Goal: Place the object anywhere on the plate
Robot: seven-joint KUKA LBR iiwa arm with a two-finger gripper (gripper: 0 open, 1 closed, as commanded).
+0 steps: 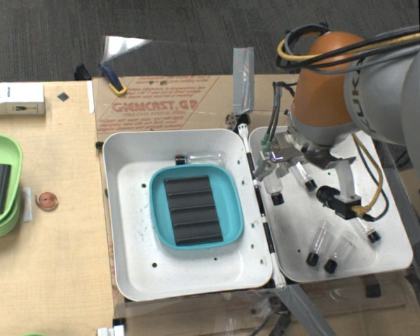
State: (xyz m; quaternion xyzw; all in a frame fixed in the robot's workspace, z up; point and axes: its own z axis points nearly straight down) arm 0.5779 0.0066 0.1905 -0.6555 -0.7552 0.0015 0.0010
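Wrist bulk (325, 87) hides the hand over the right bin (390, 256); grip state unreadable

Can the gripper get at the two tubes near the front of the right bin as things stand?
Probably yes. The two tubes lie in the open on the floor of the right bin, with nothing over them, and the gripper hangs above the same bin's far left part.

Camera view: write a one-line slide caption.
KUKA arm's gripper hovers over clear black-capped vials in the right bin; teal plate waits in the left bin.
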